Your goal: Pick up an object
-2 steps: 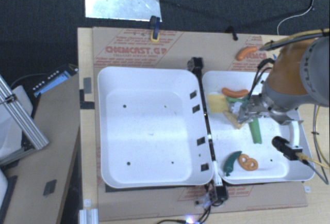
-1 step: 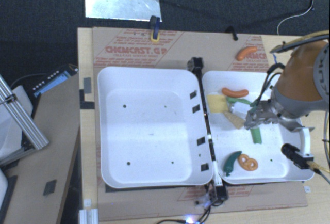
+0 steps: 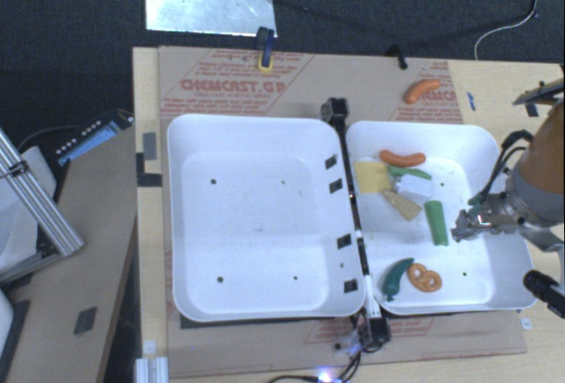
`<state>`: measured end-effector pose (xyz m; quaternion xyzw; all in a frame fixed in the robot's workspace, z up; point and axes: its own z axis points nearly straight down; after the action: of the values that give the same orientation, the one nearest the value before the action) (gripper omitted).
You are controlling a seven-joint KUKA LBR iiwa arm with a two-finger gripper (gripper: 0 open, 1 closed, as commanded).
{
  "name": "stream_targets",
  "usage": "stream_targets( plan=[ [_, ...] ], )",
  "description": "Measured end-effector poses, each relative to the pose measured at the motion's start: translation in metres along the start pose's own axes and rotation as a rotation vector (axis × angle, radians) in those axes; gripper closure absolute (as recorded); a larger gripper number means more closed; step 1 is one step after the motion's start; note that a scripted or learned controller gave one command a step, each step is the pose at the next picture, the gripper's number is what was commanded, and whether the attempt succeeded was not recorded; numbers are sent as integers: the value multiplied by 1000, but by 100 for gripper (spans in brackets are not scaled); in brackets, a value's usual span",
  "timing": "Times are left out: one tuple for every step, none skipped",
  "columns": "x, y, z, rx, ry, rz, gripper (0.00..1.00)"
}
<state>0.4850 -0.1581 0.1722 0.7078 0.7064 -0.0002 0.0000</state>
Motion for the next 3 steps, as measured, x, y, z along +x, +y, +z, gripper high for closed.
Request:
stream_targets(
  plan=[
    [119,3,-13,-3,3,-17,100],
    [178,98,-100,-14,1,-14,100],
    [247,41,-35,7,3,-12,100]
  ],
)
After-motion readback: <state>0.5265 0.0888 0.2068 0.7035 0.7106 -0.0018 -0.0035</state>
